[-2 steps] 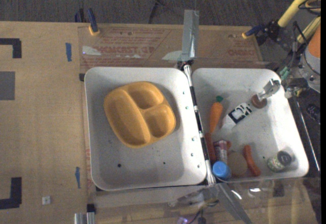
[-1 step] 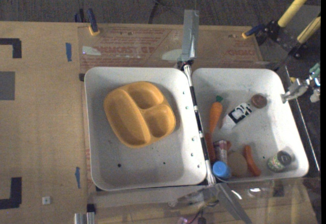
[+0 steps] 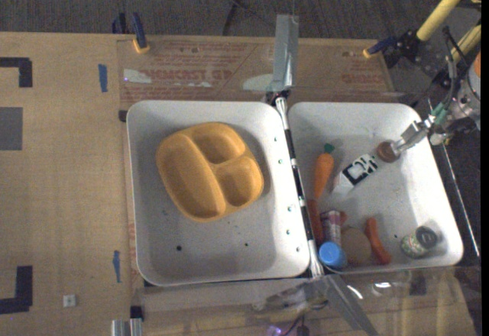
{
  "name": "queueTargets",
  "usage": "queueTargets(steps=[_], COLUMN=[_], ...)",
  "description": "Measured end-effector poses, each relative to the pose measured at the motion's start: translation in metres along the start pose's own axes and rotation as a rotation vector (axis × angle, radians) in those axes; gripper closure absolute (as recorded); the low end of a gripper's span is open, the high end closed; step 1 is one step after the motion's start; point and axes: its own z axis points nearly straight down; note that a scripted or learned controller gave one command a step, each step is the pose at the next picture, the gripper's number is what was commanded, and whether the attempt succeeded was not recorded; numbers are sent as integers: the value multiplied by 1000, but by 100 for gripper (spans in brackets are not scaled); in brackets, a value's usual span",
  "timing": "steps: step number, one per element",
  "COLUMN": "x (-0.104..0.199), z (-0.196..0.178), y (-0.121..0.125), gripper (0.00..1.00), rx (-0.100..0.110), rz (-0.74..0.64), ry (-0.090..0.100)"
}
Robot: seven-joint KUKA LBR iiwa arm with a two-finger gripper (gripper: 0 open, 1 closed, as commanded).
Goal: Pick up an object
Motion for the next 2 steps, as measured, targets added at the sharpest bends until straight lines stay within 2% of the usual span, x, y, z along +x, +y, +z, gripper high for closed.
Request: queueTargets(steps=[1,2], x=[-1,-1], z=[-11,-11], y=[1,1], gripper=[100,0], rx=[-5,-5], rz=[1,1], ry=[-3,-3])
